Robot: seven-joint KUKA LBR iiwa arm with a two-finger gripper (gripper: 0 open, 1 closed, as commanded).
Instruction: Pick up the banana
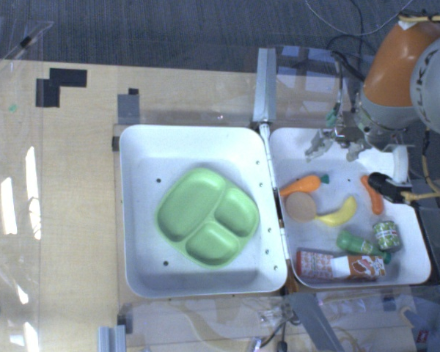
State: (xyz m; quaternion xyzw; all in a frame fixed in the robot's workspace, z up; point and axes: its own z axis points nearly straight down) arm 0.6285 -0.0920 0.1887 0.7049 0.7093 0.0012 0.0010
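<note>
— Gripper [336, 144]? 
— Fingers spread, holding nothing, near the right bin's [422, 270] back edge.
— Banana [338, 213]? 
— Mid-bin, touching a round disc [301, 207]; open floor between it and the gripper.

banana [338, 213] yellow | divided plate [207, 216] green | bins [143, 270] white

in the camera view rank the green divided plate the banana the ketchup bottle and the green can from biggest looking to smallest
1. Green divided plate, by far the largest.
2. Ketchup bottle, lying on its side.
3. Banana.
4. Green can, smallest, though not far behind the banana.
</note>
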